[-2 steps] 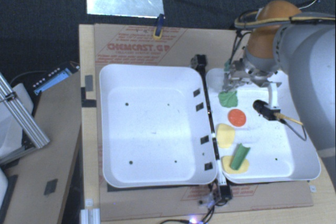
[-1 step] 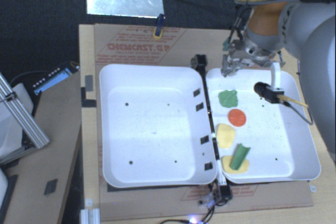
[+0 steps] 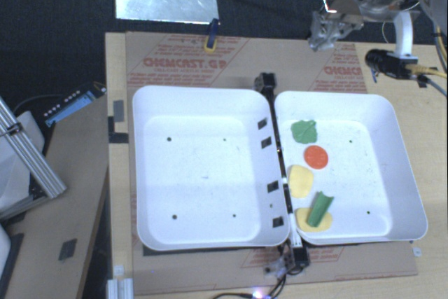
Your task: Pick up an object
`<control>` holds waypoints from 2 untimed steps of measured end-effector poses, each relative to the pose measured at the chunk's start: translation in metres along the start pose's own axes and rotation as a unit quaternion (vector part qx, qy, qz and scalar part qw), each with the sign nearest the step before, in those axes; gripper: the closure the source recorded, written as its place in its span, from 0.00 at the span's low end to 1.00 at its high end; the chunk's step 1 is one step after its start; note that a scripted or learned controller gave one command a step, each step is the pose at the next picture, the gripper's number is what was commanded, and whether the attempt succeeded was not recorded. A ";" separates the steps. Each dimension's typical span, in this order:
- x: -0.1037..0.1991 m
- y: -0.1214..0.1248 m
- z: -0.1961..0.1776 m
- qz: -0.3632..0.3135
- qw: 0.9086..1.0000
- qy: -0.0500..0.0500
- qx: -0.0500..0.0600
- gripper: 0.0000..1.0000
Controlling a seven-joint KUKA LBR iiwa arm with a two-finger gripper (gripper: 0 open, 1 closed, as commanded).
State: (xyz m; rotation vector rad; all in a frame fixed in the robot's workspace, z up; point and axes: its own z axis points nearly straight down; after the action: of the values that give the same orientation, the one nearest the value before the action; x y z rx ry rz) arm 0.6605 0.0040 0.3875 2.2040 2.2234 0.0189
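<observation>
**Hand high, flat pieces waiting in the right bin**

Hand (image 3: 326, 37) hangs above the tabletop (image 3: 178, 61), past the far rim of the right bin (image 3: 392, 171) and well apart from anything in it; nothing is between its fingers, and how far they are spread I cannot tell from this slant.

All the pieces lie along the inner wall of the right bin. Nearest the far rim is a green leaf (image 3: 304, 130), next a red disc (image 3: 316, 157) just beside it, then a yellow piece (image 3: 300, 181), and closest to the near rim a green stick (image 3: 319, 209) lying tilted across a second yellow piece (image 3: 309, 220).

They look small, light, and likely soft. Flat ones offer little edge, so fingers may slide over them. The stick seems the best hold: raised, narrow, graspable across its width.
</observation>
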 end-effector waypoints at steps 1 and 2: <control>0.045 -0.007 -0.159 -0.001 1.000 0.001 -0.003 1.00; 0.084 -0.044 -0.149 0.000 1.000 0.001 0.007 1.00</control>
State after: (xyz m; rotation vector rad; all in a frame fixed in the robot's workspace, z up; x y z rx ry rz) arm 0.6134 0.0873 0.5356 2.2116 2.2308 0.0055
